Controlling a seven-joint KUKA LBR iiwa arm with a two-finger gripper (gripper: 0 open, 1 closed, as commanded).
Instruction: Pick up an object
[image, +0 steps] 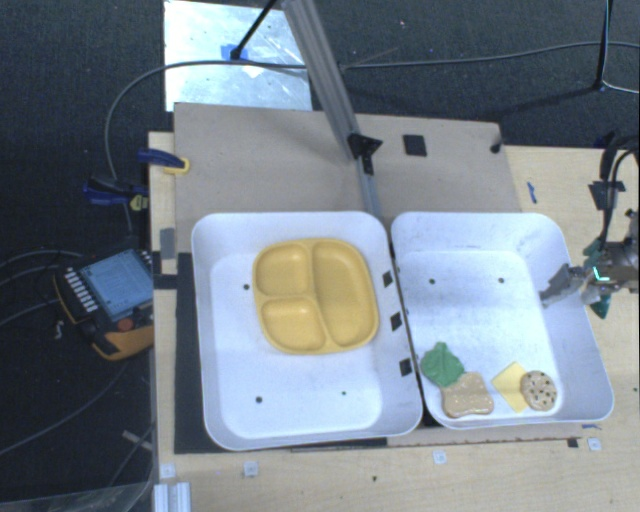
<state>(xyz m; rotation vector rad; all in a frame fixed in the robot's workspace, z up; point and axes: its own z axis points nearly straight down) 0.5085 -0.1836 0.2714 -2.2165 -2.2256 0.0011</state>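
Several toy food pieces lie at the near end of the right bin (480, 240): a green leaf (441, 363), a tan slice of toast (467, 397), a yellow cheese wedge (510, 385) and a round cookie (539, 390). My gripper (562, 284) hangs over the right rim of that bin, well up and to the right of the food, and nothing shows in it. The wrist above it carries a small green light.
The left bin (230, 400) holds a yellow three-compartment plate (314, 296). A slanted metal pole (335, 90) crosses the cardboard behind the bins. A blue device with cables (110, 290) and clamps (150, 165) lie off the bench's left side.
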